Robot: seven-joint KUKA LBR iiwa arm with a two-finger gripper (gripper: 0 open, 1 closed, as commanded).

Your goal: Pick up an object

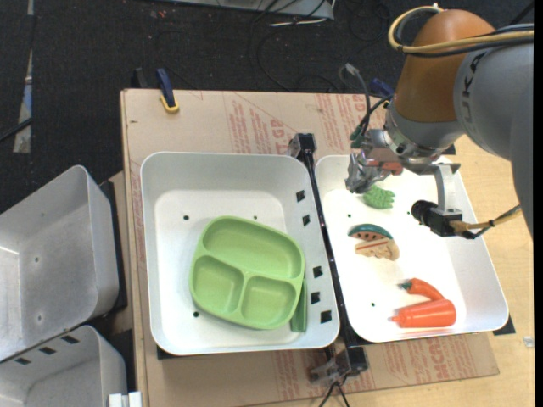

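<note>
Looking down on the bench, you see the left bin (154,227) holding a single light green divided tray (246,271), which lies tilted toward the bin's lower right. The right bin (484,265) holds the small items. A green leafy toy (379,197) sits near its upper left corner. Below that, at mid-bin, lies a tan slice with a teal top (375,244). Toward the lower right, an orange carrot (424,315) lies with a smaller red-orange piece (421,289) just above it. The gripper (365,176) hangs over the right bin's upper left corner, just above and beside the green leafy toy. You cannot tell from this angle whether it is open or closed, and nothing is visibly held in it. Both bins rest on a pale board printed with red lettering (254,121), with a blue clamp (167,91) at its upper left edge. Two more white bins (51,244) sit at the left of the frame. Dark floor (76,32) with loose cables (288,15) fills the top.
</note>
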